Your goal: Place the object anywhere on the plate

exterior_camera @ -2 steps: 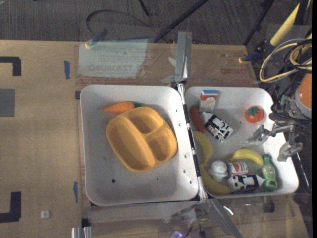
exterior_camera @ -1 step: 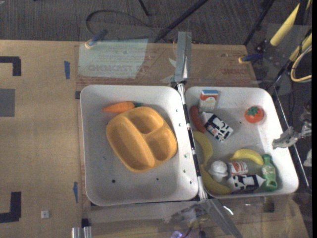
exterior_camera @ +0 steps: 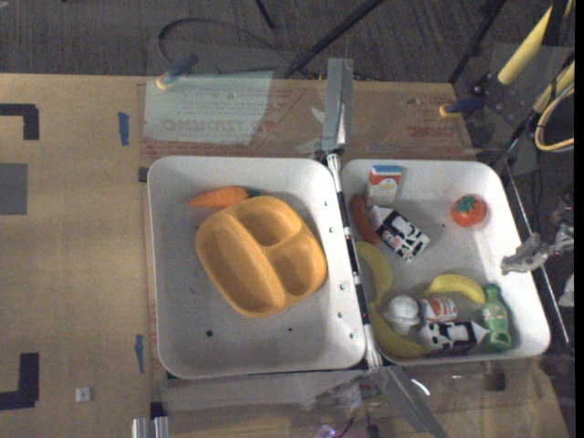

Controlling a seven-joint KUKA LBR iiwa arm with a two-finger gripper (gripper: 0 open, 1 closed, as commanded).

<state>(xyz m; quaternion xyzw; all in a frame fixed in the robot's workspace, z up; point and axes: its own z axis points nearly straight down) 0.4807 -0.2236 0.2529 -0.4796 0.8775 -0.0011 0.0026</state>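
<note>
On the left bin [exterior_camera: 173, 336], yellow plate [exterior_camera: 260, 254] sits bare, carrot [exterior_camera: 219, 196] just beside its top edge. Right bin [exterior_camera: 525, 235] has the clutter: cartons, bananas [exterior_camera: 456, 286], tomato [exterior_camera: 467, 210]. Gripper [exterior_camera: 527, 255] hovers at that bin's right rim, probably lining up a pick; open or closed, can't tell.

No legible text (cartons blurred)
</note>
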